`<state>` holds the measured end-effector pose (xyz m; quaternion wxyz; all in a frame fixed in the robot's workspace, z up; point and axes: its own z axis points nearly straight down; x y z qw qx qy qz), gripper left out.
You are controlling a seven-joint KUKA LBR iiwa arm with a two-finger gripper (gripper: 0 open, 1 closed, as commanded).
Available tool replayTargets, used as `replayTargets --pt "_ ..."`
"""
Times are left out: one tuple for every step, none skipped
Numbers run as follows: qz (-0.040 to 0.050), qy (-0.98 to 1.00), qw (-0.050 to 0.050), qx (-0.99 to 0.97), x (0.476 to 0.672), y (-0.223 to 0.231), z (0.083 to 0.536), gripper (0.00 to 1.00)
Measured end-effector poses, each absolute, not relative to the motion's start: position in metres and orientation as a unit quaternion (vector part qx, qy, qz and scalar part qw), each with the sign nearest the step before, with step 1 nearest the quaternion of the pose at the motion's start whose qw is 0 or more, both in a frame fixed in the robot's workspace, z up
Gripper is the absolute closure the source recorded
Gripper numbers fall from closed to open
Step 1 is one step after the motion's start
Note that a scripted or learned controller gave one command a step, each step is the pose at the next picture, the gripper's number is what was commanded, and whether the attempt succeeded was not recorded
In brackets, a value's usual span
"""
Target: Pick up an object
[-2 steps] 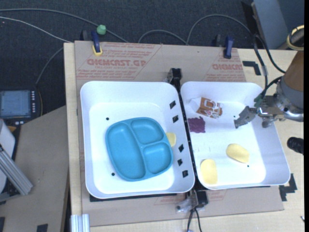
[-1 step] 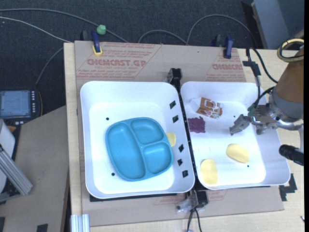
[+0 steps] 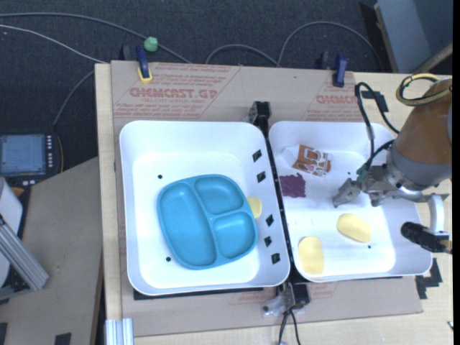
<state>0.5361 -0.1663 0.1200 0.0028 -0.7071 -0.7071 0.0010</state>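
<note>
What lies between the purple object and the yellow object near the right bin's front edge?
Bare white bin floor; in the camera view nothing sits between the purple object and the front yellow object.

The arm [image 3: 429, 131] behind the claw [image 3: 357, 190] is cut off by the right edge; the claw's fingers are too blurred to read.
</note>
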Motion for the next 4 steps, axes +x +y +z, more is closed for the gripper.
replayTargets --pt "0.0010 -0.707 0.003 -0.707 0.535 -0.165 0.083 0.00" --pt "-0.0007 -0.707 0.001 -0.707 0.537 -0.166 0.096 1.00" --pt "-0.0011 -0.707 -0.002 -0.707 0.530 -0.169 0.143 1.00" --pt "-0.0016 -0.707 -0.003 -0.707 0.523 -0.174 0.201 1.00"
